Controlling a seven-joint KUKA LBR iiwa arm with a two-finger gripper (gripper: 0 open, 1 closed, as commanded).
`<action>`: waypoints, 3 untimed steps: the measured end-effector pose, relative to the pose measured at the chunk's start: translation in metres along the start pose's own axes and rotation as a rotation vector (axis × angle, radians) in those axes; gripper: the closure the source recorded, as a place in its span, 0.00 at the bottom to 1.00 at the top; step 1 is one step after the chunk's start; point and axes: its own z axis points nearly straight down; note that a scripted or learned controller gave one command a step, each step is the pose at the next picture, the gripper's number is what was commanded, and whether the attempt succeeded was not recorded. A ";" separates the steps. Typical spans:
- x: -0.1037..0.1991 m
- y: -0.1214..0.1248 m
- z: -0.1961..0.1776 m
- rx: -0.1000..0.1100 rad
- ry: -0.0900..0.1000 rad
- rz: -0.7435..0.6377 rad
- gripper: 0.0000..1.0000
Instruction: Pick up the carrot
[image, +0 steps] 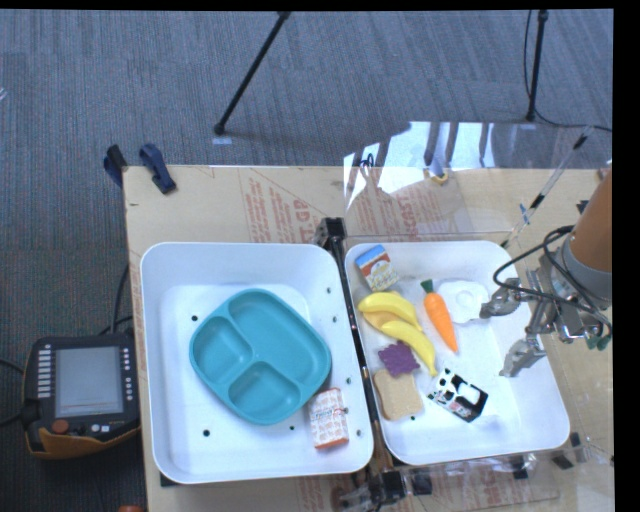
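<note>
The orange carrot (439, 317) with its green top lies in the right bin (540, 420), near the middle, pointing toward the front. My gripper (504, 335) hangs over the right side of this bin, a short way right of the carrot and apart from it. Its two fingers are spread wide, so it is open with nothing between them.
Around the carrot lie yellow bananas (398, 318), a white fried egg (465, 298), purple grapes (398, 358), a bread slice (400, 396), a black-and-white cow-patterned piece (458, 394) and a small carton (374, 265). The left bin (170, 440) holds a teal divided plate (260, 355) and a small box (328, 418).
</note>
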 end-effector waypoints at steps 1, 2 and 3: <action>-0.052 0.023 0.082 0.005 -0.014 -0.176 0.00; -0.054 0.026 0.072 0.005 -0.018 -0.183 1.00; -0.004 0.102 0.103 -0.005 0.006 -0.144 1.00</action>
